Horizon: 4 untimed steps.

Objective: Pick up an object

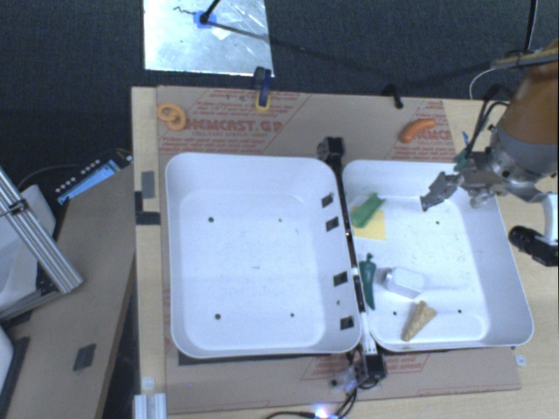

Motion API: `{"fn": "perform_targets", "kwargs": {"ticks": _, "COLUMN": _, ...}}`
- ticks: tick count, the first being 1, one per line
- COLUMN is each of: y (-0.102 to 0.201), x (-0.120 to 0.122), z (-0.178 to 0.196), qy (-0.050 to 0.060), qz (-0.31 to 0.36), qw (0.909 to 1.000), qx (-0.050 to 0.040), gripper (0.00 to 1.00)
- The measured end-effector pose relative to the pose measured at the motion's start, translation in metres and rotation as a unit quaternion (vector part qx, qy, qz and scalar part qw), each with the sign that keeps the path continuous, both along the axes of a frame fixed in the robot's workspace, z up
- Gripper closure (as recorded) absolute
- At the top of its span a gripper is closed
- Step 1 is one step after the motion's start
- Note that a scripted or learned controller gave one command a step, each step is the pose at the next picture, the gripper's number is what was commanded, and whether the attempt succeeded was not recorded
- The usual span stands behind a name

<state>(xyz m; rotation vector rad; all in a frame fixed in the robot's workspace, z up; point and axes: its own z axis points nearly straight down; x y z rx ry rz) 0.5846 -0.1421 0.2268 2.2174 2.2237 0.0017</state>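
A: Surface first. What carries the bins?

B: A sheet of brown cardboard [349, 112] on a pale wooden bench [105, 260]. Two shallow white bins side by side: left bin [175, 234], right bin [507, 269]. Black clips [332, 201] run along the seam between them.

A: Surroundings?

B: Dark carpet [70, 59] beyond the far edge of the bench, with a shiny silver sheet [208, 24] lying on it. A blue-and-yellow clamp [261, 86] sits at the far edge of the cardboard. An aluminium rail [35, 243] slants at the bench's left edge.

A: Any writing?

B: Red print on the cardboard along its far edge and again at the near edge. Too blurred to read.

A: Loose items outside the bins?

B: An orange ring [172, 116] at the far left corner of the cardboard; an orange sausage shape [417, 130] by the far edge, behind the right bin.

A: Task objects?

B: All in the right bin, left half. A green piece [366, 208] lies on a yellow square [370, 226] near the far left corner. A dark green pepper shape [368, 280] lies along the left wall, a white block [405, 279] just beside it, a tan cone [418, 319] toward the near edge.

A: Gripper?

B: The gripper [456, 186] hangs over the far part of the right bin. Nothing is seen between its fingers; whether they stand apart or together, I cannot tell.
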Motion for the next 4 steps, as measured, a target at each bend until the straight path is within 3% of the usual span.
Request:
{"fn": "perform_targets", "kwargs": {"ticks": 1, "y": 0.035, "x": -0.014, "z": 0.150, "qy": -0.007, "qz": 0.003, "qw": 1.0000, "qx": -0.0007, "gripper": 0.00}}
{"fn": "perform_targets", "kwargs": {"ticks": 2, "y": 0.033, "x": -0.014, "z": 0.153, "qy": -0.003, "qz": 0.003, "qw": 1.0000, "qx": -0.0006, "gripper": 1.00}}
{"fn": "perform_targets", "kwargs": {"ticks": 3, "y": 0.131, "x": -0.044, "z": 0.201, "qy": -0.002, "qz": 0.005, "qw": 1.0000, "qx": 0.0014, "gripper": 1.00}}
{"fn": "perform_targets", "kwargs": {"ticks": 4, "y": 0.161, "x": -0.089, "z": 0.278, "qy": -0.004, "qz": 0.003, "qw": 1.0000, "qx": 0.0012, "gripper": 1.00}}
